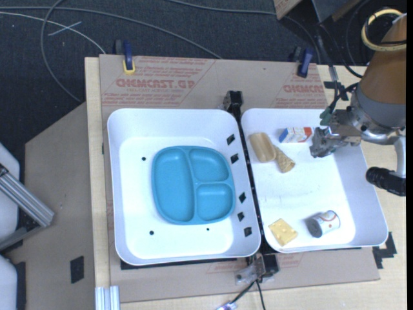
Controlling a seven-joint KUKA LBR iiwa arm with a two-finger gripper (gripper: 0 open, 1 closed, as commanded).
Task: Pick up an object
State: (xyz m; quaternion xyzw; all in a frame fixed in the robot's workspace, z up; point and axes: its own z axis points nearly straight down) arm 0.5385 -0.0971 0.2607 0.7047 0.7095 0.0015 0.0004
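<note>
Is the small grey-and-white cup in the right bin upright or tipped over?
Tipped over. The cup lies on its side on the right bin floor, its dark opening facing left toward the yellow piece.

blue divided plate (193, 185) in left bin (122, 173), clamps (129, 62), cables (64, 24)

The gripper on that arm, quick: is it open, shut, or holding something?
Gripper: cannot be told from this view. It hangs over the right bin, beside the small red and blue box, with nothing seen in it.

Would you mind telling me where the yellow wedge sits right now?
The yellow wedge lies in the right bin, near its front-left corner, just left of the small grey-and-white can.
</note>
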